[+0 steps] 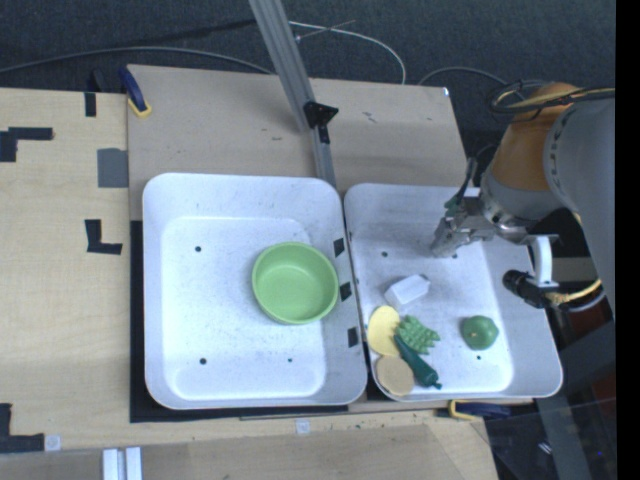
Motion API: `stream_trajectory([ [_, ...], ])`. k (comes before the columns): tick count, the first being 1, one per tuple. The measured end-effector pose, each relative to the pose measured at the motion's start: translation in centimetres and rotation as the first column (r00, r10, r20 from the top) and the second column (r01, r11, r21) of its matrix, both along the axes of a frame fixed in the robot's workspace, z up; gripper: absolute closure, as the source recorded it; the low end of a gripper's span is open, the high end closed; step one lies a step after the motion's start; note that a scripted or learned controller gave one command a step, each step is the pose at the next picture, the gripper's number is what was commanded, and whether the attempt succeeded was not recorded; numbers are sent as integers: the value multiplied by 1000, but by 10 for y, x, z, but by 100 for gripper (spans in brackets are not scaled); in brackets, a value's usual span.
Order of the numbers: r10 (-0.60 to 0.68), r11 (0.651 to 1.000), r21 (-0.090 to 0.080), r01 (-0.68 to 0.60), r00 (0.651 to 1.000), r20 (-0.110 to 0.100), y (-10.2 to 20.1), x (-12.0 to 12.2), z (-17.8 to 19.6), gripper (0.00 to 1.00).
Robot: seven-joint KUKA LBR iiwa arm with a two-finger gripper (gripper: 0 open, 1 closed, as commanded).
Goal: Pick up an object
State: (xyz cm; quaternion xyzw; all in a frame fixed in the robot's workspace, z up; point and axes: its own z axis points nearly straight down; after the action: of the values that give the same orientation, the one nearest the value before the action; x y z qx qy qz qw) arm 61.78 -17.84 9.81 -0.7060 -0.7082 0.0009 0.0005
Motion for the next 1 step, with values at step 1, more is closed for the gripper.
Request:
stream_trajectory([
  [1, -2, 1000, 0, 2, 1000, 4, -1, 0, 42, 100],
])
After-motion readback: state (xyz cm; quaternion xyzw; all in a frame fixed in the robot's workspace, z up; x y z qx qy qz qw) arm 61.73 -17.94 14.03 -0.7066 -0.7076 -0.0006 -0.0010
